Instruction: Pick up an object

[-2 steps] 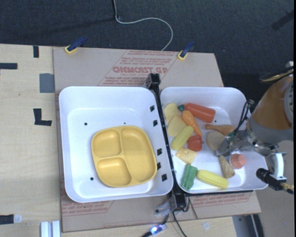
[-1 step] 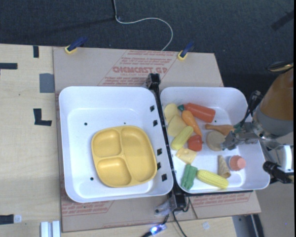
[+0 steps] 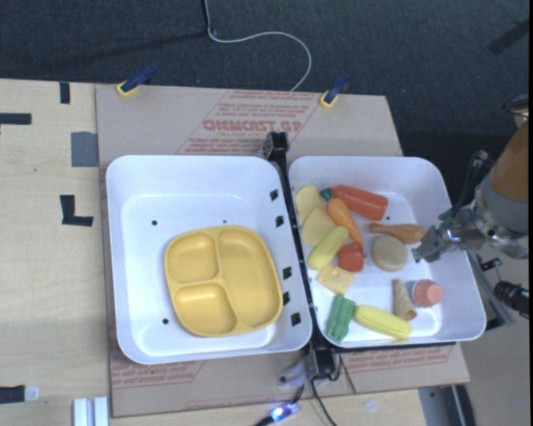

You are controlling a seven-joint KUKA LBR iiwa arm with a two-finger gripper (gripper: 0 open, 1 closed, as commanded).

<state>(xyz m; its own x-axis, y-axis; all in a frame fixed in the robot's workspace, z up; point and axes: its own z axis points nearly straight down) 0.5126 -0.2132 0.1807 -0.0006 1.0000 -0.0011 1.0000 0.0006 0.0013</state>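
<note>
Gripper [image 3: 433,245] sits over the right side of the right bin [image 3: 426,174]; finger state cannot be told. Nearest candidate: round tan piece [image 3: 390,254], just left of it. Chicken drumstick [image 3: 398,232] lies beside, long axis left-right, slightly farther back.

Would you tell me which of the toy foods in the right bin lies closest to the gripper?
The round tan piece, just left of the gripper; the corn cob and red pepper lie farther off.
</note>
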